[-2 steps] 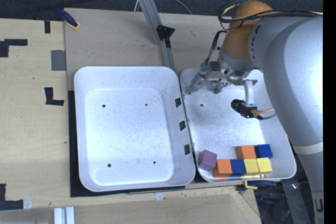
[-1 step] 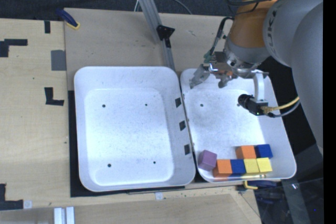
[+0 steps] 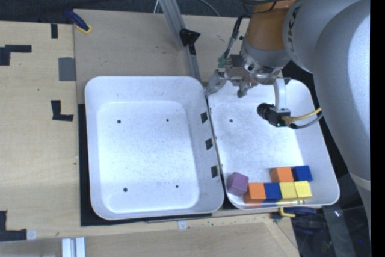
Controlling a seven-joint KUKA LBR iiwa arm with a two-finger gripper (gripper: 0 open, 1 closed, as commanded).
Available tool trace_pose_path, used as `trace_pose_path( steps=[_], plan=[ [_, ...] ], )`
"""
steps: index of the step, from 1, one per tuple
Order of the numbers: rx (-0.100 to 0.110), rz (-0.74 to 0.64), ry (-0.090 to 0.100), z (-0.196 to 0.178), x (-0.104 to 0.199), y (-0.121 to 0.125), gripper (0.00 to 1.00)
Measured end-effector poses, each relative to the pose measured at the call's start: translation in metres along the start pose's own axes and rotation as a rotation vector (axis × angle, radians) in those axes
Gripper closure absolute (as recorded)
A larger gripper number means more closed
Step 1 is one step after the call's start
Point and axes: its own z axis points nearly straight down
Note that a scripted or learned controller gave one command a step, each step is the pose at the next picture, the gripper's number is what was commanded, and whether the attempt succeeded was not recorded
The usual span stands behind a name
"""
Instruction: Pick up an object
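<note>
Small coloured blocks (image 3: 278, 185) cluster at right white bin's (image 3: 319, 147) near edge, well below metal two-finger hand (image 3: 231, 86); hand spread-or-pressed can't tell, nothing visibly pinched.

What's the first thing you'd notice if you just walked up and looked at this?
The big grey robot arm with an orange band reaching in from the right over the right-hand shallow white bin. Then the bright cluster of small blocks, purple, orange, blue and yellow, huddled at that bin's near edge. The left-hand white bin sits beside it.
</note>
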Motion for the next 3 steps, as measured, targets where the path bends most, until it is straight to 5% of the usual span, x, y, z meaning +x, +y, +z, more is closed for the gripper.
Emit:
trace_pose_path(
  steps=[3],
  plan=[
    [0.003, 0.001, -0.001, 0.000, 0.076, -0.034, 0.00]
  ],
)
